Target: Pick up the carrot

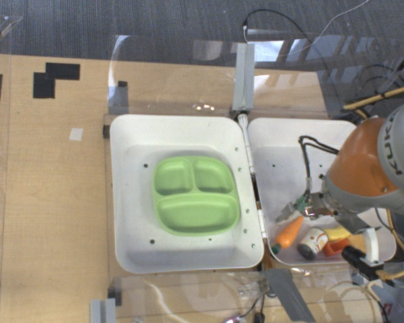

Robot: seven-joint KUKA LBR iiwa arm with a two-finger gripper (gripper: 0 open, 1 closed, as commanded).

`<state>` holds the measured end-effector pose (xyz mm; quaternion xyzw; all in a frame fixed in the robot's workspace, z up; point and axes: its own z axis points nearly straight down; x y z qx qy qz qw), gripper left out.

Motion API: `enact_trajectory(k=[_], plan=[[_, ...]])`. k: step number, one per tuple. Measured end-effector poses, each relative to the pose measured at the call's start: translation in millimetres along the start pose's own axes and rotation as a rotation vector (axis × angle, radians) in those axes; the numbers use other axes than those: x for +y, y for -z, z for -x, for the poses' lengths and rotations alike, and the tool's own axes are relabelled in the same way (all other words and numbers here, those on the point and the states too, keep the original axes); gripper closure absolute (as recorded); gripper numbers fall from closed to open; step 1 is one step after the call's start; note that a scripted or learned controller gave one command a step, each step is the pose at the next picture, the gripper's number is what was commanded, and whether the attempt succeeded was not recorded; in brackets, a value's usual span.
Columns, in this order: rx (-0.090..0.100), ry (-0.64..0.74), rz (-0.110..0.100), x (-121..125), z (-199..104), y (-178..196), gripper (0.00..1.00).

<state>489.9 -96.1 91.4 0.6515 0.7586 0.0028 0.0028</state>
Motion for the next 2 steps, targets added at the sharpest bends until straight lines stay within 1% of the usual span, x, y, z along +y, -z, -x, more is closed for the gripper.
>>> enact_trajectory(k=[1,2], plan=[[0.001,0.004,0.005,3,-1,10,1.00],[-0.001,-0.154,-0.005,27,-43,138,1.00]])
